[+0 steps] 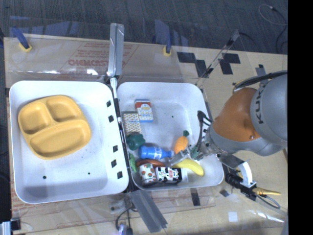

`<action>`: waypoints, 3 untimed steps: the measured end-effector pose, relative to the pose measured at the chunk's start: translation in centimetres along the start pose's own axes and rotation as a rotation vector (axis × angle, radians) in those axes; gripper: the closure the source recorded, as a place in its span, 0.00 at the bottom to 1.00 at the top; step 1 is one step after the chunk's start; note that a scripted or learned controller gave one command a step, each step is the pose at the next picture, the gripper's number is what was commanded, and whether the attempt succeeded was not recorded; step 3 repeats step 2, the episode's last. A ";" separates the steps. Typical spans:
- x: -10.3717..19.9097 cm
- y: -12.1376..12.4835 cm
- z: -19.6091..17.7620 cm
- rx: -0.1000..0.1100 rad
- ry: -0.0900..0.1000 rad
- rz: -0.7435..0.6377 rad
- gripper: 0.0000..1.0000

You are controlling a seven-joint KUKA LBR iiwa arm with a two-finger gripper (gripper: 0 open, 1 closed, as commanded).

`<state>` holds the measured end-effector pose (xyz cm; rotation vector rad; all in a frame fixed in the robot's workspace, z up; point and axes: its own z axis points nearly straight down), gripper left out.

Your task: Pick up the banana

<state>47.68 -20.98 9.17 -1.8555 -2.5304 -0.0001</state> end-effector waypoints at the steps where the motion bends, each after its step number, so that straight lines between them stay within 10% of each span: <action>1: 0.0 0.1 -1.0 0.000 0.000 -0.005 1.00; 2: 10.3 3.3 0.0 -0.001 -0.001 0.357 1.00; 3: 10.3 3.3 0.0 -0.001 -0.001 0.357 1.00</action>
